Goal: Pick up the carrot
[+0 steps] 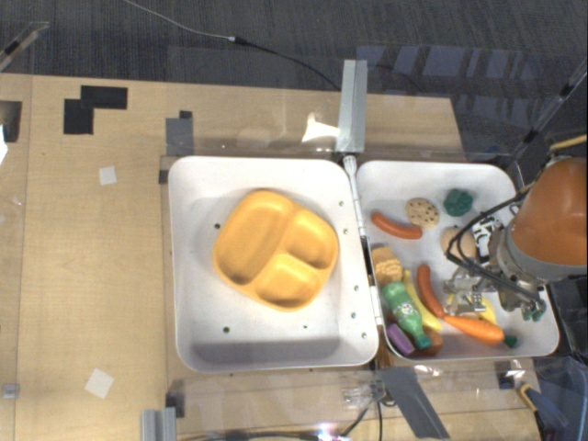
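An orange toy carrot [474, 329] lies on its side near the front edge of the right bin [478, 171], its tip pointing toward the bin's right corner, where a small green piece [510, 340] sits. The gripper [473, 294] hangs just above and behind the carrot, at the end of the grey arm with its orange band [556, 214]; cables and metal parts crowd the view there, so whether it is wide, narrow or gripping anything cannot be told.

Crowding the carrot on its left are a red sausage [424, 283], a yellow piece [432, 299], a green bottle [404, 307] and a purple piece [399, 337]. Farther back in the same bin lie a second red sausage [396, 227], a round speckled cookie [422, 211], a dark green clump [457, 201] and a pale egg-like shape [459, 243] partly hidden by the arm.

The left bin [193, 246] holds a yellow divided plate [275, 247]. Both bins rest on a light wooden bench [83, 274] marked with black shapes [92, 105]. Beyond it is dark carpet [276, 7] crossed by a thin cable [276, 51]. No writing can be read.
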{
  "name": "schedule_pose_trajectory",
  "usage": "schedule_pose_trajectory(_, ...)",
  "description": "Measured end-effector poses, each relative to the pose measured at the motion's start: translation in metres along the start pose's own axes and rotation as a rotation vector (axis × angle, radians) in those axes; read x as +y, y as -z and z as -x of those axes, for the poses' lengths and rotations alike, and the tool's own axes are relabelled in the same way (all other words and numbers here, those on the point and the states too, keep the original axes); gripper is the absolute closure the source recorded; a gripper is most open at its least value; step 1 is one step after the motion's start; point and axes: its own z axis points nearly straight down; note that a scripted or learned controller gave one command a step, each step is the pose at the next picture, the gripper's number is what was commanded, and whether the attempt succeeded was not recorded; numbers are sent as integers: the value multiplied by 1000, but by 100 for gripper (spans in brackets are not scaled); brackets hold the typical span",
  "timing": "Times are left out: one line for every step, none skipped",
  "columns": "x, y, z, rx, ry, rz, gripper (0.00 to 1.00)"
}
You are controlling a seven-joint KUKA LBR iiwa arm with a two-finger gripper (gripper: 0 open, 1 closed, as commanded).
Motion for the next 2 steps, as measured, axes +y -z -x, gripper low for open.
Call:
schedule_pose_trajectory(-44,40,6,15,-177,2,100)
schedule_pose_trajectory(-43,66,25,15,-248,2,100)
